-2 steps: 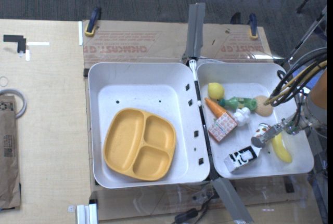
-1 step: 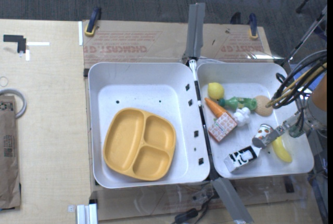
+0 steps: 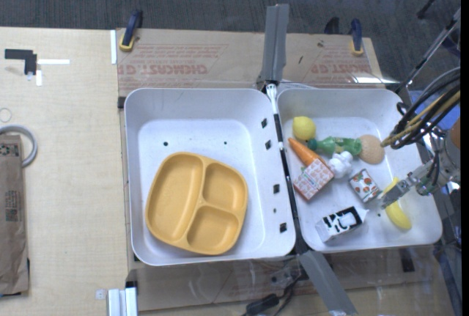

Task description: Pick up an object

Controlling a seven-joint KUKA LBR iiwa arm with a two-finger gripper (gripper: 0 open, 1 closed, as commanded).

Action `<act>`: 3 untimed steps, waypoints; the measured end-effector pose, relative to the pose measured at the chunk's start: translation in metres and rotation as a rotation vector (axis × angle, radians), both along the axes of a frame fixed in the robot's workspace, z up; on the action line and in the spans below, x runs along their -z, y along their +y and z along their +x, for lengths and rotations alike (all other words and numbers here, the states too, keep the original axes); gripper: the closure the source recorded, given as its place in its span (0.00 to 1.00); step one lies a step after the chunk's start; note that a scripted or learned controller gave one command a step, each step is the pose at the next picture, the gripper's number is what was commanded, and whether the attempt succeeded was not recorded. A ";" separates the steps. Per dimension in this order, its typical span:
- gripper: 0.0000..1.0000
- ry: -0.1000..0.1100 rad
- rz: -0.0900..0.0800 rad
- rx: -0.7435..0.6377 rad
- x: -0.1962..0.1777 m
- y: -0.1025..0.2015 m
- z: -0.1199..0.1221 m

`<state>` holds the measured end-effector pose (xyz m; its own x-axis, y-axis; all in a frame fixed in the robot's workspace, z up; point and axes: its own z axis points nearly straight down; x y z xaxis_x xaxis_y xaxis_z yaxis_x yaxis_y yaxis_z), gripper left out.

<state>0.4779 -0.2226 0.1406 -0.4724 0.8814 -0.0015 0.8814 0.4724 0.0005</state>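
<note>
Yellow catches the eye first: a small yellow piece (image 3: 398,215) lies at the near right corner of the right bin (image 3: 344,100), and the claw (image 3: 396,192) hangs right over it, reaching in from the right and just touching or a hair above; whether it is spread or pinched I cannot tell. That piece looks the likely pick, sitting straight beneath and slightly nearer. Crowding in on the left are a small red-and-white carton (image 3: 364,185) and a black-and-white box (image 3: 341,223), close enough to get nudged. Further left, the carrot (image 3: 304,152) and lemon (image 3: 304,128) stay clear.
</note>
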 end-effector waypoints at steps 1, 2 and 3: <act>0.00 0.004 0.006 0.168 0.050 0.005 0.021; 0.00 0.004 0.006 0.168 0.050 0.004 0.021; 1.00 0.003 0.004 0.169 0.041 0.004 0.021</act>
